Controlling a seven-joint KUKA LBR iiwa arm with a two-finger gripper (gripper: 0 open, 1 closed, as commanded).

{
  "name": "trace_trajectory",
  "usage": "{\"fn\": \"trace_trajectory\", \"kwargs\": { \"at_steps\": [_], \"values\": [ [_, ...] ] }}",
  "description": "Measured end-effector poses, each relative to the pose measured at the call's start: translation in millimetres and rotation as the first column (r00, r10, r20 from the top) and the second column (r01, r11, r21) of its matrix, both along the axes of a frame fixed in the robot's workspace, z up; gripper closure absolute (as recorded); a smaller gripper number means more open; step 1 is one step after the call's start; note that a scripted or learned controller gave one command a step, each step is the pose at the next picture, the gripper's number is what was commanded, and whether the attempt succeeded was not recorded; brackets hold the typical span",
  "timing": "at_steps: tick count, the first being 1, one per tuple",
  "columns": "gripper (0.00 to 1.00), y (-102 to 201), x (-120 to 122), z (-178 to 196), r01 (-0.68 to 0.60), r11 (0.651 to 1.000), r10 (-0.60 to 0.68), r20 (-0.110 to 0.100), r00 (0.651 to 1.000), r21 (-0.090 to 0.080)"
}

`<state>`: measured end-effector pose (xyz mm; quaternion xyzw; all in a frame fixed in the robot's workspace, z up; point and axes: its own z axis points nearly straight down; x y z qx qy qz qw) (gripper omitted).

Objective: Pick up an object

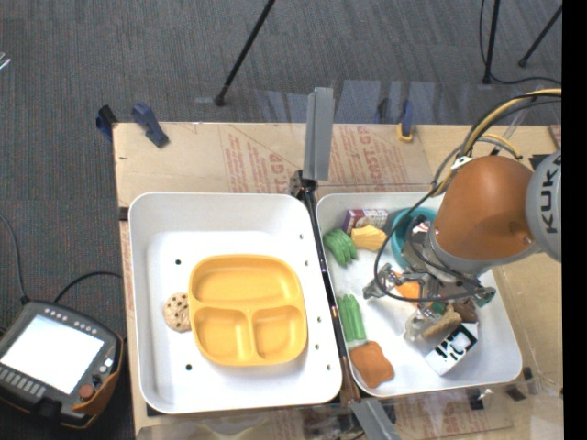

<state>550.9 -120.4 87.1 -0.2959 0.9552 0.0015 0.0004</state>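
Cardboard covers the surface (229, 154), on which two shallow white bins are set side by side; the left bin (151, 246) carries a yellow divided tray (248, 308) near its middle, with a round cookie (176, 312) lying just beside the tray's left edge; the right bin (500, 360) is reached into by the grey arm, whose orange band (481, 211) is seen over the bin's right half; below that band the hand (431, 314) is lowered among the objects, but whether its fingers are spread or pressed together cannot be told, nor is anything clearly seen between them; a teal bowl (404, 223) is partly hidden behind the wrist at the bin's far side; a white carton with black markings (451, 346) lies tilted at the near right, just below the hand, with a tan piece (440, 324) resting against it; an orange-brown item (371, 365) lies at the near left of this bin, touching a green vegetable (352, 317) just above it; farther back are a second green item (340, 246), a yellow wedge (370, 238) beside it, and a small purple packet (367, 217) nearest the far wall.
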Motion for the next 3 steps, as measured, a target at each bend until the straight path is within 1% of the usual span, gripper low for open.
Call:
{"fn": "trace_trajectory", "kwargs": {
  "at_steps": [1, 2, 3],
  "values": [
    [0.0, -71, 12, 1, -0.139, 0.99, 0.139, 0.003, 0.99, 0.0],
    [0.0, 1, 25, 0, -0.166, 0.986, 0.166, 0.001, 0.986, 0.002],
    [0.0, -46, 13, 1, -0.395, 0.919, 0.395, 0.003, 0.919, 0.0]
  ]
}}
